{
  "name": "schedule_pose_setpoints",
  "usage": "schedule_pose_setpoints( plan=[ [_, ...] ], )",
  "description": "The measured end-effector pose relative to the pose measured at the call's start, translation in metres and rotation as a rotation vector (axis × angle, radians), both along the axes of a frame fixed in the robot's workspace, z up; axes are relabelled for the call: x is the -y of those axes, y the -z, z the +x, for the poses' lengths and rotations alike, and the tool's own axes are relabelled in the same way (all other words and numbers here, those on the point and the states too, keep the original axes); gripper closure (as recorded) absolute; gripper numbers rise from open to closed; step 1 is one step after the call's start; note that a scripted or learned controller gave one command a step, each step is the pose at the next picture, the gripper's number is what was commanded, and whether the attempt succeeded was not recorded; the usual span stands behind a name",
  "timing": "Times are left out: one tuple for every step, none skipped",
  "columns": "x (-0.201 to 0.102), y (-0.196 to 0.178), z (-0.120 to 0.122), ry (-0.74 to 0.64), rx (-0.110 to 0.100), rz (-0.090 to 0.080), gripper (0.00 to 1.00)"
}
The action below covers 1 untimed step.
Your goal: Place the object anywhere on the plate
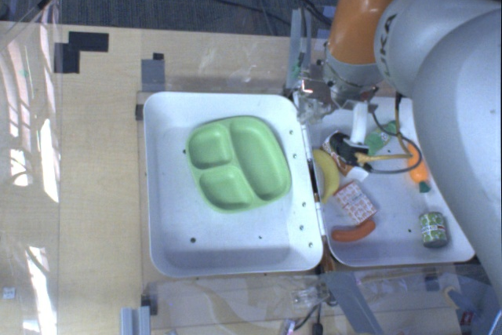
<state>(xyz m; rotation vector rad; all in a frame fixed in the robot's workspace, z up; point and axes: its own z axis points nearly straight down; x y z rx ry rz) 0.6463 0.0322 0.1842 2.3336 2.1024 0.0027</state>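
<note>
A light green divided plate (237, 163) lies in the left white bin (169, 247), with nothing on it. My gripper (311, 104) hangs below the orange wrist band, over the far left corner of the right bin (392, 251), close to the wall between the two bins. Just below it, against that wall, lies a yellow banana (328, 173). A checkered red and white block (355, 202) sits next to the banana, and a reddish sausage (353, 231) lies nearer the front. I see nothing held at the gripper.
A small green can (432, 229) stands at the right bin's front right. An orange carrot (420, 172) and a small green piece (377, 143) lie partly under the arm. The big grey arm covers the bin's right side.
</note>
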Motion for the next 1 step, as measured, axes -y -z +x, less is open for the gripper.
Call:
schedule_pose_setpoints(
  plan=[
    [-0.0404, -0.0003, 0.0235, -0.028, 0.001, 0.000, 1.00]
  ],
)
